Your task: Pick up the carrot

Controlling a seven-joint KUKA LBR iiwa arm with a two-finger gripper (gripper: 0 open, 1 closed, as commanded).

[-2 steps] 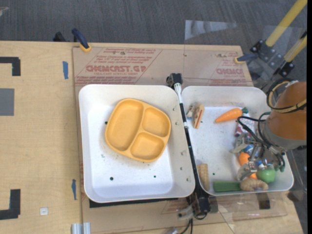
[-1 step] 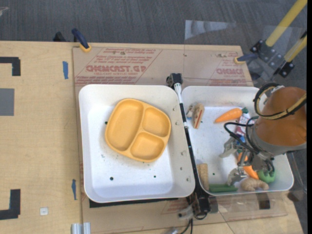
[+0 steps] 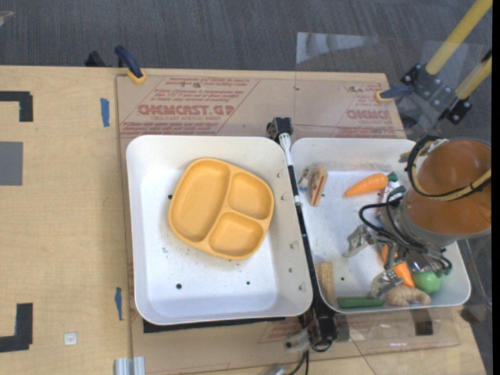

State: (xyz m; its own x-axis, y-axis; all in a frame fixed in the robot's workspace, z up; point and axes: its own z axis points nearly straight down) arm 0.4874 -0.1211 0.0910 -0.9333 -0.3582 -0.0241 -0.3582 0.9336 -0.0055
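An orange carrot [image 3: 366, 184] with a green stub lies in the back half of the right bin [image 3: 344, 209]. My gripper [image 3: 373, 262] hangs low over the front half of that bin, in front of the carrot and apart from it. Its two metal fingers [image 3: 358, 243] stand spread, with bare bin floor between them, so it is open. A small orange piece [image 3: 403, 273] lies just beside the nearer finger, not between the two. The arm's orange band [image 3: 453, 186] hides part of the bin's right side.
Near the gripper lie a green round item [image 3: 428, 281], a beige knobbly piece [image 3: 408, 296], a long green vegetable [image 3: 360, 303] and a corn cob [image 3: 324, 276]. A hot dog [image 3: 316, 184] lies at the back left. The left bin [image 3: 148, 233] holds a yellow divided plate [image 3: 221, 208].
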